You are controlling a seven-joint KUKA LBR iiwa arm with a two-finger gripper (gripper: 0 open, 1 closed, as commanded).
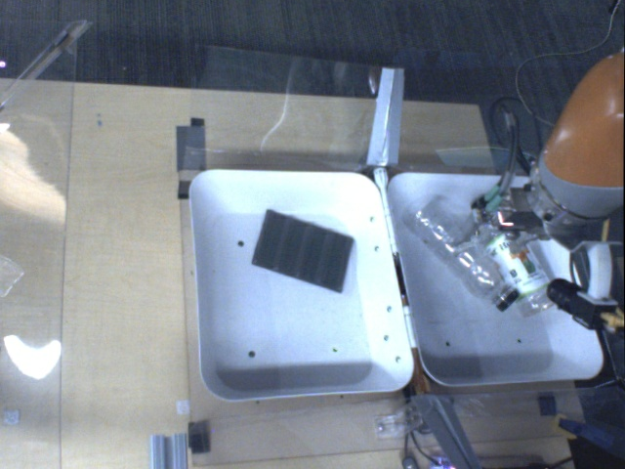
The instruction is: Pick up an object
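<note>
Gripper (513, 262) is hovering over the right bin (586, 364), reaching for the clear bottle (469, 247) right under it; grip's hidden, can't tell; next it's needing a clean lift.

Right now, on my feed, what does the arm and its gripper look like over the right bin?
The arm has a rounded orange shell above a grey wrist section. Thin dark cables loop beside it, and coloured wires show at the wrist. The gripper below is a cluttered dark-and-metal assembly with a small reddish-lit spot; its details are blurred.
</note>
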